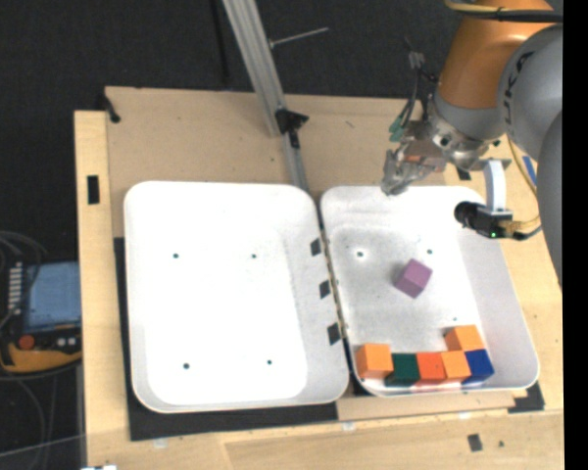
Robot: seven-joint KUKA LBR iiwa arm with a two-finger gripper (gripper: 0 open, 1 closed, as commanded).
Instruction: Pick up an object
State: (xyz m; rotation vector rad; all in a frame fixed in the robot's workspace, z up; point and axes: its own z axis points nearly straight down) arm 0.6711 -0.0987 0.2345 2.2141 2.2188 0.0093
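Note:
A purple cube lies alone near the middle of the right bin. Along that bin's front edge sits a row of blocks: an orange one, a dark green one, an orange-red one, more orange ones and a blue one. My gripper hangs over the right bin's far edge, well behind the purple cube, with nothing visible between its fingers.
The left bin lies beside the right one, with black clips along the seam. A slanted metal pole rises behind the bins. A blue device and cables sit off the bench at left.

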